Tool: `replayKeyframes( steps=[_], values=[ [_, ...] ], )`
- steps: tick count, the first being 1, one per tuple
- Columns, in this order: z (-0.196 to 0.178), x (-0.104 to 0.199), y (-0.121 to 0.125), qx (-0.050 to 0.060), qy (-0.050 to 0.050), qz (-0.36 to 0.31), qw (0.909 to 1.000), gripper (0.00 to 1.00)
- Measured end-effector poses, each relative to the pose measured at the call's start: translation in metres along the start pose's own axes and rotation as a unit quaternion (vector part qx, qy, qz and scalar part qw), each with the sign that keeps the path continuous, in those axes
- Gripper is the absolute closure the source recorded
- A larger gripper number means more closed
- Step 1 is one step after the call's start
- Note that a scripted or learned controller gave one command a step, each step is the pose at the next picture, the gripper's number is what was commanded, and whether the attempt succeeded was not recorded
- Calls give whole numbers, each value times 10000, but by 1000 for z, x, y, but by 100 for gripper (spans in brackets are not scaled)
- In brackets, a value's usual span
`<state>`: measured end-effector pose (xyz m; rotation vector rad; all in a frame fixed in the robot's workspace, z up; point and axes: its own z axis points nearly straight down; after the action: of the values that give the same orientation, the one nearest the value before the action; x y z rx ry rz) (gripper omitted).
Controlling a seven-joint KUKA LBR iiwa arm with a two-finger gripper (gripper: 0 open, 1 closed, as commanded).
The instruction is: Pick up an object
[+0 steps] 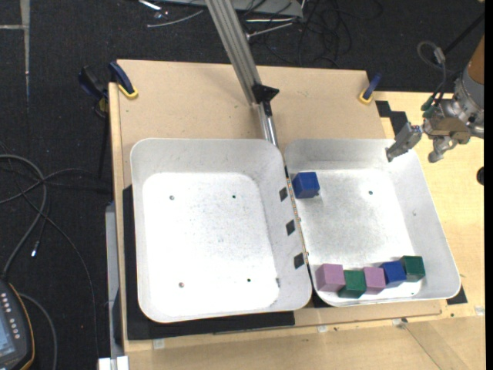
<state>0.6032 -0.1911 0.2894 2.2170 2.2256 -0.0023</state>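
The arm comes in from the right edge, up high, wrist pointing down and toward the left. The gripper (420, 146) hangs with its two fingers spread apart, one finger (401, 143) angled out to the left, the other to its right, with a clear gap and nothing between them. Cables loop above the wrist.

Six small blocks, all in the right bin (431, 206). One blue cube (306, 184) sits alone near the bin's upper-left corner, flat on the floor. Other five are packed in a row along the bin's bottom edge, left to right: purple block (330, 277), green block (354, 282), second purple block (374, 278), second blue block (394, 272), second green block (414, 267). Neighbours appear to touch.
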Motion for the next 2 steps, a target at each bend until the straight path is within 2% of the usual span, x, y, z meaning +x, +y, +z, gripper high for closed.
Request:
replayKeyframes(
  steps=[1,2],
  values=[
    [25,-7,-33,15,2,33,10000,0],
    [6,-33,-79,-3,0,42,10000,0]
  ],
)
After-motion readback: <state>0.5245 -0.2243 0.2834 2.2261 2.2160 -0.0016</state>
